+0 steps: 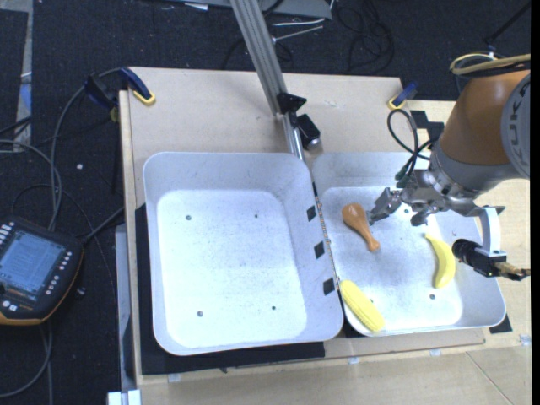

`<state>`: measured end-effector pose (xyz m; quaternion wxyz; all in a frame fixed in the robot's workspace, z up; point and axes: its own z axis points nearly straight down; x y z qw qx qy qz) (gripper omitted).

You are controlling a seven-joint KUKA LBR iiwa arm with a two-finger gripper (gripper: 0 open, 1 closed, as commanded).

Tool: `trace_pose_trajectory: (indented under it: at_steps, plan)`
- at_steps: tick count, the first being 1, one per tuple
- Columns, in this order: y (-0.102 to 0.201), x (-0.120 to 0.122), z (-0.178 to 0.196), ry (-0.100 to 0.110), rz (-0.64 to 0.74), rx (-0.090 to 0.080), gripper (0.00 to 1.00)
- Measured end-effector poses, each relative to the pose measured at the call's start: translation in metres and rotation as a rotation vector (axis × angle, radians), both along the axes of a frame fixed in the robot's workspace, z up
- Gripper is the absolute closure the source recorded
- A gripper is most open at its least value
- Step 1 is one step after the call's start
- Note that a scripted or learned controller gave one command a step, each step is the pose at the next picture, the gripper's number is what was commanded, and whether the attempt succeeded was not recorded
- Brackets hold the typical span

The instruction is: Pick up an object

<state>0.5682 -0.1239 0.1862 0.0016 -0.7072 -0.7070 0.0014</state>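
Observation:
Three objects lie in the right bin [472, 315]. A brown toy drumstick [361, 225] rests near its left wall, a yellow banana [442, 261] lies at the right, and a yellow corn cob [363, 305] sits at the front left corner. My gripper [398, 214] hangs over the middle of the bin, just right of the drumstick and up-left of the banana. Its two fingers stand apart, open, with nothing between them. The arm's orange band [477, 116] rises behind it.
The left bin [156, 226] adjoins the right one along a shared ridge. A slanted metal pole [266, 57] ends at a clamp [304, 129] behind the bins. Cables hang beside the wrist. A teach pendant [29, 268] lies off the bench at the left.

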Motion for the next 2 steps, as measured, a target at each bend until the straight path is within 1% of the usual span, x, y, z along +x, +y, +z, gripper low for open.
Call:
trace_pose_trajectory:
  at_steps: [1,2]
  plan:
    - [0.006,-0.007,-0.059,0.001,0.001,0.000,0.00]
    - [0.006,-0.008,-0.092,-0.002,0.000,0.000,0.00]
